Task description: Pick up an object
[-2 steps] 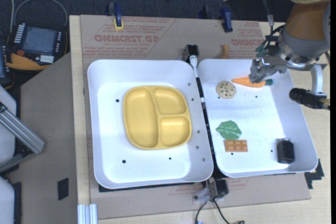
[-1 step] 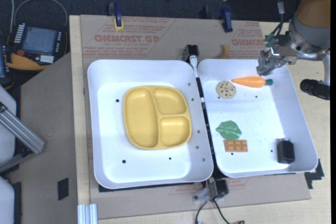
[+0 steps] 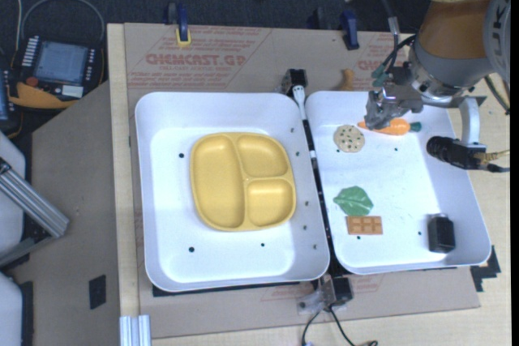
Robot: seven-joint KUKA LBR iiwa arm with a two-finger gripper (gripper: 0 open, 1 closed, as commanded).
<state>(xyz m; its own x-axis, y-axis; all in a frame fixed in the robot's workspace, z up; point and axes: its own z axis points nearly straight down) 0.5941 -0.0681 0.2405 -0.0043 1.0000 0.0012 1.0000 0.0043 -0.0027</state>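
Here, two white bins sit side by side, and the gripper [image 3: 381,116] is low over the right bin's [image 3: 405,251] far edge.

The left bin [image 3: 162,174] holds a glossy yellow divided plate [image 3: 242,180] with three rounded compartments. In the right bin lie a round speckled cookie [image 3: 349,138], a flat green leaf [image 3: 353,199], a ridged brown waffle square [image 3: 364,225], a small black block [image 3: 441,232] and an orange carrot [image 3: 395,126] with a green tip. The grey arm slants in from the upper right, its gripper right at the carrot's left end; its opening cannot be made out.
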